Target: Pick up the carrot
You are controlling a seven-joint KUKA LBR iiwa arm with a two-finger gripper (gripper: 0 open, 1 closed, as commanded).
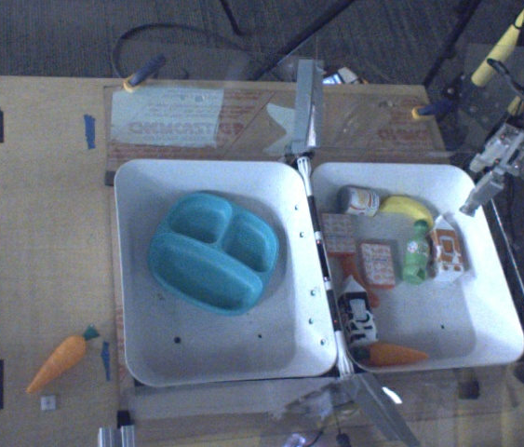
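Two shallow white bins side by side on the wooden worktop (38,250). Left bin (141,343): one teal divided plate (213,251), three compartments, lying flat. Right bin (485,324): a small can (360,200) on its side at the far end, touching a yellow banana (408,209); nearer, a flat reddish packet (377,263), a green bottle (415,253) just beside it, an orange-and-white carton (446,252) to the right; along the left wall a black-and-white carton (358,319); in the near left corner a carrot (394,353), lying flat, tip pointing right. A second carrot (58,360) outside the bins, on the worktop near the left bin's near corner, green top towards the bin. Printing on packets and on the sheet behind the bins too blurred to read. Hand (477,199) poised over the right bin's far right rim, holding nothing; finger spread could not be told.
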